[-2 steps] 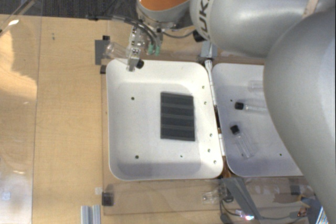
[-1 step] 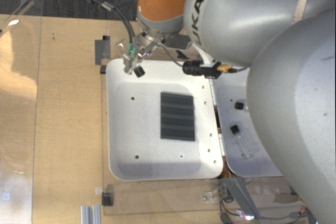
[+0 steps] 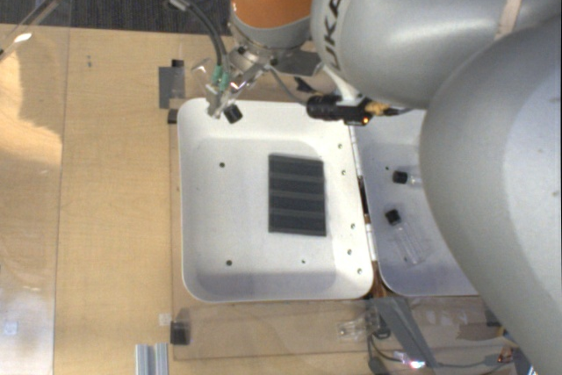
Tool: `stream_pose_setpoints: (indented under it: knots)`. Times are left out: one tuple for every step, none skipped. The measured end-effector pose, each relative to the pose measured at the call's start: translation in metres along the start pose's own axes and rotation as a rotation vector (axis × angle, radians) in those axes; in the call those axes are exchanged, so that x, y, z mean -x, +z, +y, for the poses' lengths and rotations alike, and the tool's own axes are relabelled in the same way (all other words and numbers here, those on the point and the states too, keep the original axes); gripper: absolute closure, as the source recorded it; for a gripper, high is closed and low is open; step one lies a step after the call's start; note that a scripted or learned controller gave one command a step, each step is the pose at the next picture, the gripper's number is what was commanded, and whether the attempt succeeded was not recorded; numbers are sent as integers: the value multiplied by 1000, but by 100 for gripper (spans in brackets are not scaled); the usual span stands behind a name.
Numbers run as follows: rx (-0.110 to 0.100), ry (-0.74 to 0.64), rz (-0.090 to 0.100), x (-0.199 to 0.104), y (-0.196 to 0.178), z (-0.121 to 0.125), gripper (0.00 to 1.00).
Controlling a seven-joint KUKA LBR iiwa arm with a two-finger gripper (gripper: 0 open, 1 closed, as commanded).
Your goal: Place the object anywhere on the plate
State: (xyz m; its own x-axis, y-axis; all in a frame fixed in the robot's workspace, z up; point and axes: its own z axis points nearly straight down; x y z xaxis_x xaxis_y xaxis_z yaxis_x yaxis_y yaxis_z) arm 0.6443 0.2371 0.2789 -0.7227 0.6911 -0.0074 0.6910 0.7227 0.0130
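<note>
While the gripper (image 3: 224,97) hangs over the far corner of the left bin (image 3: 219,224), whether it is wide, narrow or carrying anything cannot be told. The dark ribbed plate (image 3: 297,193) lies nearer the camera and to its right, bare. Further right, small black pieces (image 3: 399,177) sit in the right bin (image 3: 386,268), likely candidates. This looks like an early reaching step; next comes a confirmed grasp. Pale wooden bench (image 3: 105,189) surrounds both bins.
</note>
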Motion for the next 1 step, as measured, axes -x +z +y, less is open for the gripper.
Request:
stream_pose_setpoints:
  knots:
    - [-5,-112,3,25,24,1,100]
